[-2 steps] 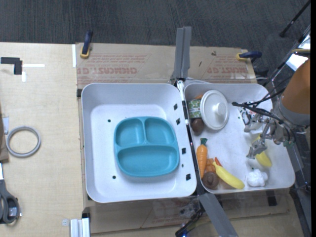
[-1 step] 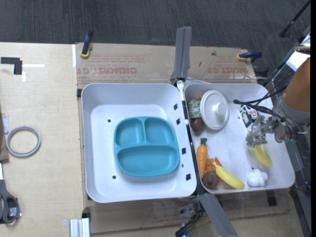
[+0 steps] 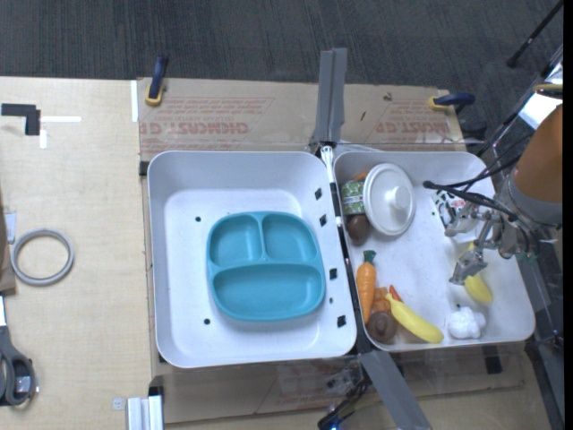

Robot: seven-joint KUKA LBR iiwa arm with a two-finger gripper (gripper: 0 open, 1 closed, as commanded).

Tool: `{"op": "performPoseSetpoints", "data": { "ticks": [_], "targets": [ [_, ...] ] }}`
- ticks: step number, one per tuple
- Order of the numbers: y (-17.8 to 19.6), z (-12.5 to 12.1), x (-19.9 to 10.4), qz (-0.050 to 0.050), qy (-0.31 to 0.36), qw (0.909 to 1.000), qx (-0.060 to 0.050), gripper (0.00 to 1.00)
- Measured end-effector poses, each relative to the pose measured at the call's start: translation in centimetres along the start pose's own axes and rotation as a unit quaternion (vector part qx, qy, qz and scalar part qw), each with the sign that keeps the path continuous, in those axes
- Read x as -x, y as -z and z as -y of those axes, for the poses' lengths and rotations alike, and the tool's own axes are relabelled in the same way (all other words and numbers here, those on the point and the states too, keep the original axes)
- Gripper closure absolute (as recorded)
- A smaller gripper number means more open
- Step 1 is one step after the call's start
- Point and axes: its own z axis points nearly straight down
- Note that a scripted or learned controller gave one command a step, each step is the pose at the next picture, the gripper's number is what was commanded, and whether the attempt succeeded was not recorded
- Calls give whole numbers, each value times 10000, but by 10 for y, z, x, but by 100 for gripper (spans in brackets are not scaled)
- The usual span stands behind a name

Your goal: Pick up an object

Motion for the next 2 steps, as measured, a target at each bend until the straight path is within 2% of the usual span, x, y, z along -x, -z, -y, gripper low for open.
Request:
{"op": "performPoseSetpoints", "data": {
  "ticks": [1,2],
  "targets": [
    [-19,7,-8,-40,-611,9981,5,0],
    [-9,7,-7,-15,-598,9982,0,100]
  ]
}}
